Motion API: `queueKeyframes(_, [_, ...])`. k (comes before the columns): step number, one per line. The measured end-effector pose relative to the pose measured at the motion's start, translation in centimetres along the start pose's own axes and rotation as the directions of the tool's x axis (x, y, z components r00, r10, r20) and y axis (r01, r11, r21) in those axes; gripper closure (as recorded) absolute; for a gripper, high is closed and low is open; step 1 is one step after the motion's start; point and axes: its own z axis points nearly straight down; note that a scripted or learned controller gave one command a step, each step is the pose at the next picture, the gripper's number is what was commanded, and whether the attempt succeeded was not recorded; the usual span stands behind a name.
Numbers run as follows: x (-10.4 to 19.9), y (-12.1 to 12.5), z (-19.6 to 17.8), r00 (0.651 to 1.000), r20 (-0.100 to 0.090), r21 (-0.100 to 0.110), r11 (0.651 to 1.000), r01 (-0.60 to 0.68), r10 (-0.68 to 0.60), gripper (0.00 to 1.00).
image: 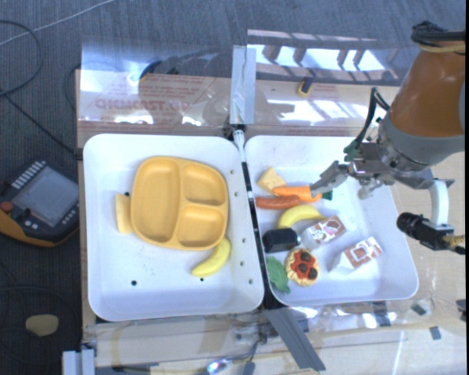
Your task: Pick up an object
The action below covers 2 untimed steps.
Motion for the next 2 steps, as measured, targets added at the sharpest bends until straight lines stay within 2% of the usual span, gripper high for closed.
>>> queueKeyframes(1, [-0.9, 5.8, 15.7, 0.996, 0.001, -0.015, 0.995, -0.094, 0.094, 0.00])
queueKeyframes(2, [-1.3, 12.4, 4.4, 0.994, 0.001, -0.002, 0.994, 0.113, -0.113, 0.00])
